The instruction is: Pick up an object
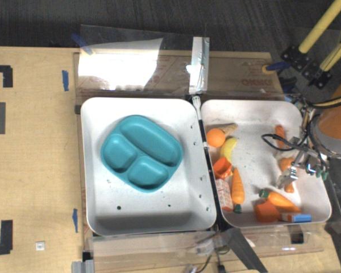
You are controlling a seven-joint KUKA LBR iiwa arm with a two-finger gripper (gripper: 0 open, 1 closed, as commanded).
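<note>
The right white bin [256, 115] holds several toy foods. An orange ball [216, 137] and a yellow lemon [229, 148] lie by its left wall. Below them are an orange chunk [221, 166], a carrot [237, 187] and a red-and-white packet [223, 193]. A second carrot [284, 200], an orange block [267, 211] and a blue piece [298, 216] lie near the front right corner. My gripper [287, 178] hangs low at the bin's right side, just above that second carrot. A small orange piece [286, 164] sits right beside it. I see nothing held.
The left white bin [94, 118] carries a teal divided plate [141, 152]. Another small orange piece [280, 133] lies by black cables near the right bin's far right. A clear sheet and a taped strip [199, 64] sit behind the bins. Yellow poles [327, 19] stand at the top right.
</note>
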